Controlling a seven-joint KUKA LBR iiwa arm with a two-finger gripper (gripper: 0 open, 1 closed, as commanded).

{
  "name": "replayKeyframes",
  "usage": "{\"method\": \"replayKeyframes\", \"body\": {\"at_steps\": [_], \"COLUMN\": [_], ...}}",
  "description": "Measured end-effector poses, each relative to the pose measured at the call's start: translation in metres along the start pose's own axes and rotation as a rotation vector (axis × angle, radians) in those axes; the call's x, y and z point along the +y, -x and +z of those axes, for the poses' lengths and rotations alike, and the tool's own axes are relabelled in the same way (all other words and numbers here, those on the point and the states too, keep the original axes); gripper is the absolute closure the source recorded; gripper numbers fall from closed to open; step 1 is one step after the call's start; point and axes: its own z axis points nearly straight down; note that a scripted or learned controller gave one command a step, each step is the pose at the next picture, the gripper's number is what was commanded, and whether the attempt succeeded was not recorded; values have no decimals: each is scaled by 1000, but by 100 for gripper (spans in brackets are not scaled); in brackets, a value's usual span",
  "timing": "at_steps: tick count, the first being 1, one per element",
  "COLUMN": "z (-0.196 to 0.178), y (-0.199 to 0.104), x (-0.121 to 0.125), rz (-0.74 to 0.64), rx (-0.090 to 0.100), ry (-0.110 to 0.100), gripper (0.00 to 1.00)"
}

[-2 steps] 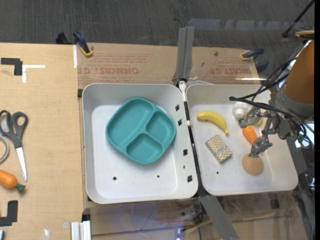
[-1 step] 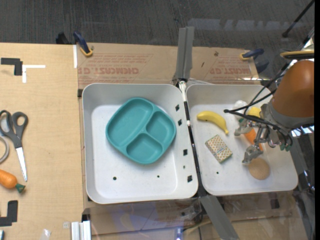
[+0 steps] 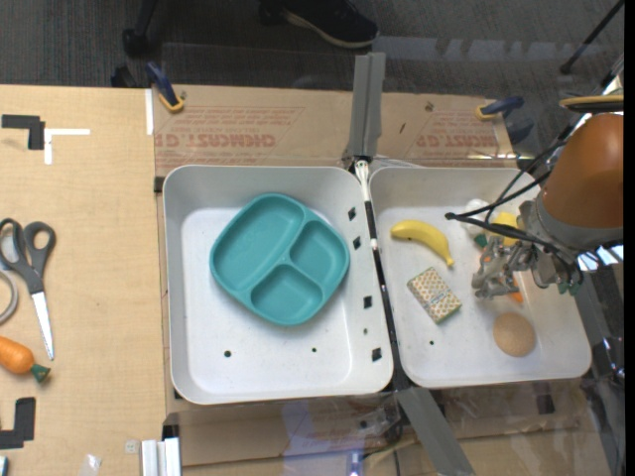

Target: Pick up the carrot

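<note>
The pincer is low in the right bin, hovering between the banana and the brown egg-like ball, something orange glimpsed at its tips — possibly the carrot, too cluttered to be sure. Released or clenched? Cannot tell. Just left sits a patterned sponge block. The teal divided plate waits in the left bin. Far left, on the counter, lie scissors and a carrot-like orange thing.

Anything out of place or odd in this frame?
Yes. A carrot lies on the wooden bench far left, outside both bins, near the scissors. The end effector is down in the right bin, among banana, box and egg.
</note>
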Motion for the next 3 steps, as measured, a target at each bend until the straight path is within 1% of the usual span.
{"method": "replayKeyframes", "body": {"at_steps": [1, 2, 3], "z": [10, -40, -86], "y": [-11, 14, 38], "x": [-25, 15, 49], "rz": [393, 827, 1068], "rx": [5, 6, 6], "ry": [0, -2, -4], "gripper": [100, 100, 100]}}
